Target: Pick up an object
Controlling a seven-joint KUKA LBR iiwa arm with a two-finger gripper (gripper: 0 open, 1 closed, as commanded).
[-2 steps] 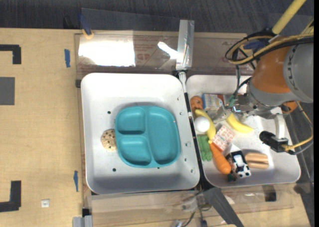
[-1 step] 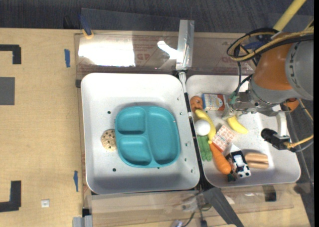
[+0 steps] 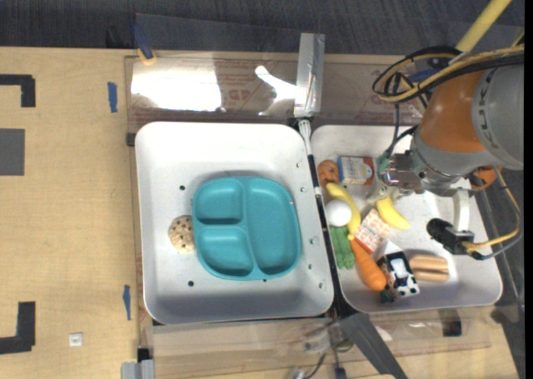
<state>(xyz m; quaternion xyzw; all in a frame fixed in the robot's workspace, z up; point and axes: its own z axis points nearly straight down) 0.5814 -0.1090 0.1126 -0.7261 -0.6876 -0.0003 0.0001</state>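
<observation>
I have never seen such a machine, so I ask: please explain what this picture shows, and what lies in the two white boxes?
One camera looks down at a slant on a bench. The grey and orange robot arm reaches in from the right, over the right bin. That bin holds toy food: a carrot, a banana, a hot dog, a white egg. The left bin holds a teal divided plate with a cookie beside it. I cannot tell if anything is held.
</observation>
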